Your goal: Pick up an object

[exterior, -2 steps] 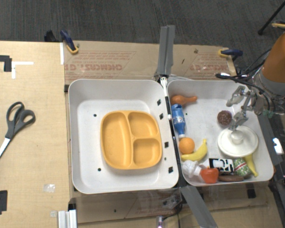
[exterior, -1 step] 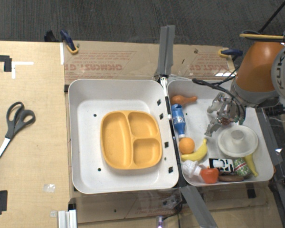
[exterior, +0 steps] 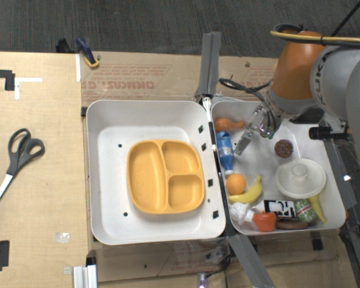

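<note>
The right bin (exterior: 252, 233) holds several small items: a blue bottle (exterior: 224, 150) along its left wall, an orange-brown drumstick-shaped piece (exterior: 228, 124) at the back left, an orange (exterior: 235, 183), a banana (exterior: 249, 191) and a dark brown ball (exterior: 283, 149). My gripper (exterior: 254, 134) hangs over the back part of this bin, tilted down to the left. It is just right of the drumstick piece and above the bottle's far end. I see nothing held in it.
A white round lid (exterior: 300, 179) sits at the bin's right. A red tomato (exterior: 264, 221), a sausage (exterior: 291, 224) and a black-and-white pack (exterior: 280, 207) line the front. The left bin (exterior: 102, 161) holds a yellow divided plate (exterior: 166, 176). Scissors (exterior: 18, 155) lie on the bench.
</note>
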Robot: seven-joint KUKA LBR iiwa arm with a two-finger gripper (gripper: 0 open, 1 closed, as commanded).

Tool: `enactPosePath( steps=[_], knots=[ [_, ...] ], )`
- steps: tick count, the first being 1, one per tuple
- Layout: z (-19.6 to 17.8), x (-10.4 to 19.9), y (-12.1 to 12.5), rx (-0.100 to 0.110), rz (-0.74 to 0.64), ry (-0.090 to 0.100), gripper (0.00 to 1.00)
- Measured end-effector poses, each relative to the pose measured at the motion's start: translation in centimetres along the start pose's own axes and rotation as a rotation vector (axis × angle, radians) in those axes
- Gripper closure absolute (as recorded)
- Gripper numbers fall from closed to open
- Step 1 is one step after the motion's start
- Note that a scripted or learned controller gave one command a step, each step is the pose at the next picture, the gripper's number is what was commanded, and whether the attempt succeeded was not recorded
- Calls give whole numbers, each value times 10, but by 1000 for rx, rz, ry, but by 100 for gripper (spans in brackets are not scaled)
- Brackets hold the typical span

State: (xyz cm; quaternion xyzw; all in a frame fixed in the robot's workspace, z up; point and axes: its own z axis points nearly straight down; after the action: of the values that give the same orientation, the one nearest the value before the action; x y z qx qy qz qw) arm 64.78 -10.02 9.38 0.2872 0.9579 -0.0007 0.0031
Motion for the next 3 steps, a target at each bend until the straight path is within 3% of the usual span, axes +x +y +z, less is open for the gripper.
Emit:
enactPosePath(
  steps=[1,2,3],
  knots=[
    [-1,-13,-73,-1,5,1,0],
    [-24,9,-9,-1,125,1,0],
    [1,88,-79,1,128,5,0]
  ],
)
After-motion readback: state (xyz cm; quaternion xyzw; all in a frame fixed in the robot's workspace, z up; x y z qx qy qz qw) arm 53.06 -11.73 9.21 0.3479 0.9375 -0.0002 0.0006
